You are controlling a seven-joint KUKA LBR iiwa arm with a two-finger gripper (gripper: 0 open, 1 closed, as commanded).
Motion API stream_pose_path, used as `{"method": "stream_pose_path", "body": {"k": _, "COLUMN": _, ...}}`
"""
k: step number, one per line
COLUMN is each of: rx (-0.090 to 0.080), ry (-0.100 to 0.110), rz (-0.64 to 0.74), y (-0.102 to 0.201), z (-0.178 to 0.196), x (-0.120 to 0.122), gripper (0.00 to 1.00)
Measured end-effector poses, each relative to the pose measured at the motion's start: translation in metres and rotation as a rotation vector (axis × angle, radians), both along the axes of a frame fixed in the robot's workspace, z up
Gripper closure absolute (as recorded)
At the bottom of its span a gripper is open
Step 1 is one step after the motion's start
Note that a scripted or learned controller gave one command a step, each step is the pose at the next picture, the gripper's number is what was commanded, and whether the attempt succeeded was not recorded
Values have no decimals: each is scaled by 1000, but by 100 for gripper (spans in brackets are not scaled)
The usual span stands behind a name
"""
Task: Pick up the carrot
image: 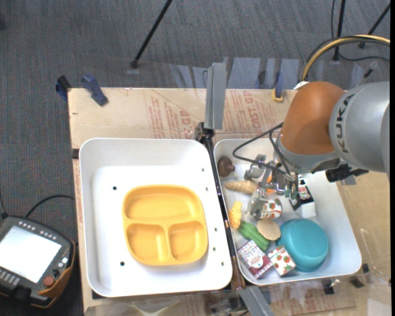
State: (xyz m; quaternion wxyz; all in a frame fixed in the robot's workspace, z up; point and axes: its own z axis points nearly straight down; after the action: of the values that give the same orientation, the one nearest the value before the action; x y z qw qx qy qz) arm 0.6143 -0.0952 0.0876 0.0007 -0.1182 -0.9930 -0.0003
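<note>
The gripper hangs low in the right bin, above the toys near its left wall, and I cannot tell its grip state.

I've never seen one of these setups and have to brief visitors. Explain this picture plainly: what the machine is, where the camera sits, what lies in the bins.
The grey machine with the orange band is a robot arm, reaching in from the right. One camera fixed above the bench looks down at a slant.

Two shallow white bins sit side by side. The left bin holds a yellow divided tray. The right bin holds a clutter of toy food and small packets, plus a teal bowl. The arm's gripper hangs over that clutter. Nothing can be seen between its fingers, so I wouldn't say it holds anything. Its job is picking up a carrot, but I cannot pick out the carrot with certainty.
</note>
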Motion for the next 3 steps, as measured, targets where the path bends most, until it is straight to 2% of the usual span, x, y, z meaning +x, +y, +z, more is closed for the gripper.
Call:
{"method": "stream_pose_path", "body": {"k": 1, "rx": -1, "ry": -4, "rz": 6, "y": 0, "z": 1, "x": 10, "gripper": 0}}
{"method": "stream_pose_path", "body": {"k": 2, "rx": 1, "ry": -1, "rz": -50, "y": 8, "z": 0, "x": -10, "gripper": 0}}
{"method": "stream_pose_path", "body": {"k": 3, "rx": 0, "ry": -3, "rz": -114, "y": 6, "z": 0, "x": 18, "gripper": 0}}
